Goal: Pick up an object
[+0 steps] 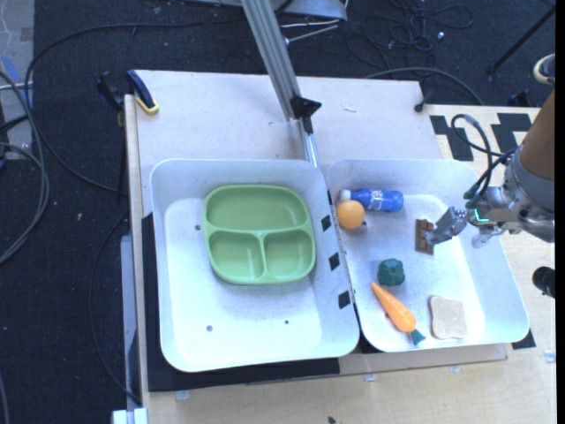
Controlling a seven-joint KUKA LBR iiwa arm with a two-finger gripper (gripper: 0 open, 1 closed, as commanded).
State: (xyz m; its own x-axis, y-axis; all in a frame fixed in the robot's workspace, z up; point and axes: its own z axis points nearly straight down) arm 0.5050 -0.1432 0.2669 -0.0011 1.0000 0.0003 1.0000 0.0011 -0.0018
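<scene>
The right bin holds several items. A blue bottle lies at its back left with an orange ball touching it. A dark green lump sits near the middle, and an orange carrot lies just in front of it. A beige slice rests at the front right. My gripper hangs over the middle of the right bin, right of the ball and behind the green lump, with nothing visibly in it. The arm comes in from the right.
The left bin bears a green divided plate. A slanted metal pole runs from the top down to the seam between the bins. Black clips sit along that seam.
</scene>
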